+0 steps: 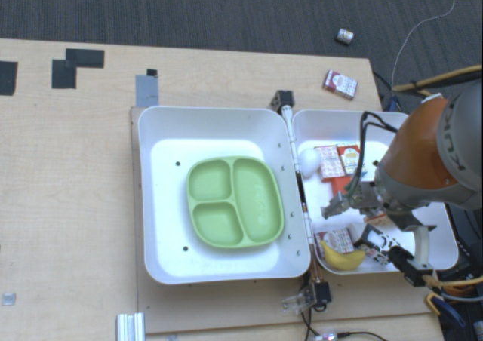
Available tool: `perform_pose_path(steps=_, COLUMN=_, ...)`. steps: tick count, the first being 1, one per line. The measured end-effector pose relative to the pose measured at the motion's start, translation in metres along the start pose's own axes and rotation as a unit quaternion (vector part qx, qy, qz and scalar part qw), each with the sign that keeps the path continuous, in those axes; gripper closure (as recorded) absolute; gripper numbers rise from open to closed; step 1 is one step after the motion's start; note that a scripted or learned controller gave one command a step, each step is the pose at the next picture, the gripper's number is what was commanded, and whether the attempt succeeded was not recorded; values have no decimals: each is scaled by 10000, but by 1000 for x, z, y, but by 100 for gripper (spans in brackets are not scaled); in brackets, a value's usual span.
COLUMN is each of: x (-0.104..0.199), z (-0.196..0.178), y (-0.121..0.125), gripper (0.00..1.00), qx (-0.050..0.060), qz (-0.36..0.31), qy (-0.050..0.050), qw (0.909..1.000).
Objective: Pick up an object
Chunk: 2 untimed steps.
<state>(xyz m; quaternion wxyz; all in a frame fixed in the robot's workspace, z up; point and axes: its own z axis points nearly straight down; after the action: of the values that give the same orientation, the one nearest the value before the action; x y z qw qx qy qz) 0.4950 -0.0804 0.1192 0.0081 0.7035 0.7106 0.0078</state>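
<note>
Yellow banana (343, 259) lies at the right bin's (445, 253) near-left corner, crowded by packets. Gripper (349, 204) hangs above; its state I cannot tell. Risk, in my judgement: a descent glances off clutter or the bin wall.

**Grey arm, orange band**

The arm (460, 143) is a thick, rounded grey casing with a broad orange band (415, 152) wrapped above the wrist. A thin black cable (365, 130) loops beside the band. Below it sits a dark metal gripper (349, 204) assembly, grey and black.
</note>
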Motion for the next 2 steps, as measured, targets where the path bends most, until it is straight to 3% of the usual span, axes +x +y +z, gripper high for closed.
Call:
perform_pose_path(steps=1, x=-11, z=32, y=-7, gripper=0, qx=80, qz=41, qy=6, qw=10000)
perform_pose_path(steps=2, x=-11, z=21, y=-4, gripper=100, qx=46, qz=30, qy=-6, qw=10000)
